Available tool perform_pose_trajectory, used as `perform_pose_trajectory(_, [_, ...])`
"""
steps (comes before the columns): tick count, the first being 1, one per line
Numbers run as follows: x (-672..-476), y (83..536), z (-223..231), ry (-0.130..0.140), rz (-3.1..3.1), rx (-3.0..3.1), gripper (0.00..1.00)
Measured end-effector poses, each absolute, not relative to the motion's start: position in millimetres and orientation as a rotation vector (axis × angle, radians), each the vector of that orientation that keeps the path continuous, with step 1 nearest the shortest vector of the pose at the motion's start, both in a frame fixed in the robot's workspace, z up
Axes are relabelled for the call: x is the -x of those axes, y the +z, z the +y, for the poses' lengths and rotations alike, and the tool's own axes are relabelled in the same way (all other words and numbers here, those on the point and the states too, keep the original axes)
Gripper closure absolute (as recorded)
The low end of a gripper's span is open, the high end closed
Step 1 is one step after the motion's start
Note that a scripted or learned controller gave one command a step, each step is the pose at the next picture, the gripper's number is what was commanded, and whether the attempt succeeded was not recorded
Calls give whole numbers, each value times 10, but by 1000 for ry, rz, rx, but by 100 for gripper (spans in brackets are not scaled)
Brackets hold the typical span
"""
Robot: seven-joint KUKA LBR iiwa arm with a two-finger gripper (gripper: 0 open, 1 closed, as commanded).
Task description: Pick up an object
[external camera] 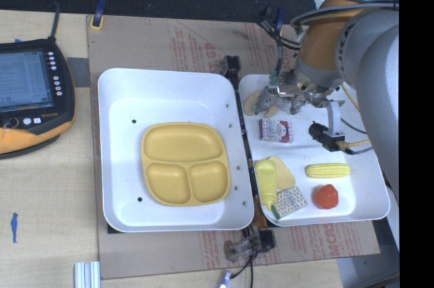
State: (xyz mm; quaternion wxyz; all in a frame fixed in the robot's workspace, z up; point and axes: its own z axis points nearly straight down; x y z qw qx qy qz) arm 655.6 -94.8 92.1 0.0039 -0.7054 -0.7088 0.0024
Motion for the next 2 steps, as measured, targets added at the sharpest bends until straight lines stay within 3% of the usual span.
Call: perform_pose_trajectory(2, [-6561, 923, -1038, 5, -2221, 2215, 0])
